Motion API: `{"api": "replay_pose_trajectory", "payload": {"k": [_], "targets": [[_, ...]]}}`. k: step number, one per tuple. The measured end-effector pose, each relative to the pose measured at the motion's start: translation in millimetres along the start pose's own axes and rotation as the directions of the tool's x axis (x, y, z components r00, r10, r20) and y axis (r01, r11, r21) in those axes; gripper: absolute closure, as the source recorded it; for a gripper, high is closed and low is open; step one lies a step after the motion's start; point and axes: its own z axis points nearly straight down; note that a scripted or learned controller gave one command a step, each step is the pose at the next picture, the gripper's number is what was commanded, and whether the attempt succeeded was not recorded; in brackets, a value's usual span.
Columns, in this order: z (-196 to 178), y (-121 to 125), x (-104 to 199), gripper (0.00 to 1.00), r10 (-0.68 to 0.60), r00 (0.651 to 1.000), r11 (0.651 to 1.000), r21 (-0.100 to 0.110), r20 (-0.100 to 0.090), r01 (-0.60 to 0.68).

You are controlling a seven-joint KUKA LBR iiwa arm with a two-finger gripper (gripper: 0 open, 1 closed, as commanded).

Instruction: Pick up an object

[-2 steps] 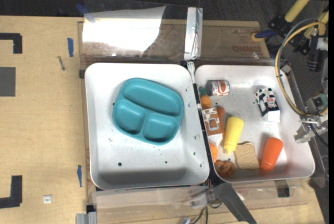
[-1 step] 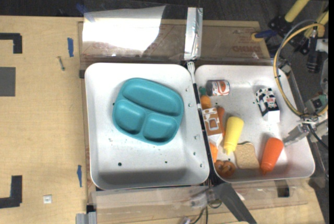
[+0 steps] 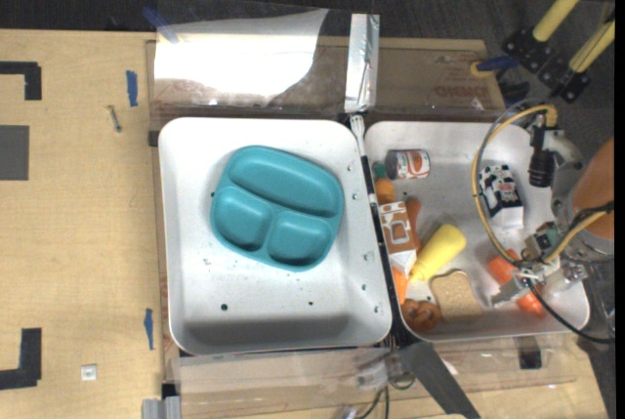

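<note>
While the bench [image 3: 68,212] spreads pale and wooden across the left of the camera view, the two white bins sit side by side on it, and the left bin [image 3: 195,300] carries one thing, a teal divided tray [image 3: 277,205] lying flat near its middle. The right bin [image 3: 444,142] holds the clutter, and the arm [image 3: 598,188] comes in over its right side, grey with loops of yellow and black cable around the wrist. At the arm's low end the gripper [image 3: 520,282] sits down in the bin's lower right corner; its fingers are tangled in with wires and orange bits, and whether they are spread or pinched together cannot be told. Nothing can be seen clamped between them. Along the bin's left wall lies an orange and white carton [image 3: 395,230], long side running up and down. Just right of it a yellow bottle [image 3: 438,251] lies tilted, its top toward the upper right, well to the left of the gripper. Below the bottle a tan sponge [image 3: 454,289] rests flat, near the gripper on its left. A small can [image 3: 407,163] with a red label lies on its side near the bin's top left. A brown lumpy item [image 3: 421,312] sits at the bottom edge. An orange piece [image 3: 500,266] lies right beside the gripper, on its upper left, touching or almost touching.
</note>
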Motion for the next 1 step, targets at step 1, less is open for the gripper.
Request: {"api": "replay_pose_trajectory", "payload": {"k": [1], "targets": [[10.3,-3.0,0.4,0.0,-0.031,1.0,1.0,0.003,0.004,0.031]]}}
